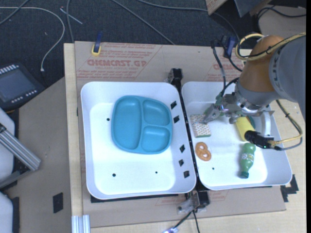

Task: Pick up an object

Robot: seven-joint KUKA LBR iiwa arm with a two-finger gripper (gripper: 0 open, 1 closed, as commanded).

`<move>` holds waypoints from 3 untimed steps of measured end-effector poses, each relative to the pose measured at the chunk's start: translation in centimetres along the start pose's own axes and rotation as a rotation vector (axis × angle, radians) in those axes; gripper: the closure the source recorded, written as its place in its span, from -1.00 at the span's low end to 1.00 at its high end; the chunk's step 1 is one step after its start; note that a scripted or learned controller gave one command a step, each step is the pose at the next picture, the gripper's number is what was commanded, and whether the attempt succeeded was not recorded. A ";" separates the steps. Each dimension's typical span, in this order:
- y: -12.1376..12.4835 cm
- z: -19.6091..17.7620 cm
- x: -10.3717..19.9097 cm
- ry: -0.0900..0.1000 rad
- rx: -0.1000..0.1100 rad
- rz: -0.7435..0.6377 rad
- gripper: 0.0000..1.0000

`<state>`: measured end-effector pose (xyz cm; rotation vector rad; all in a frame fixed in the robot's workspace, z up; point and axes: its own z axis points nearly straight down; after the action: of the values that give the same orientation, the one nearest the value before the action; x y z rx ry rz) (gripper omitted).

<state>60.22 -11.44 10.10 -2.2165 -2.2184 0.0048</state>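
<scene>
Hovering my gripper just above the waffle piece, I cannot tell how my jaws stand; the pretzel lies below it.

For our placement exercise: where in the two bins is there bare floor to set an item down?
Left bin: a wide strip below the blue tray. Right bin: a patch between pretzel and green bottle. Crowded near the gripper, waffle and yellow item.
</scene>
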 end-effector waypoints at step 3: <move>1.4 -4.8 0.2 -0.002 -0.011 -0.001 1.00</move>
<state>61.62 -11.26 14.91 -2.2227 -2.2261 -0.0053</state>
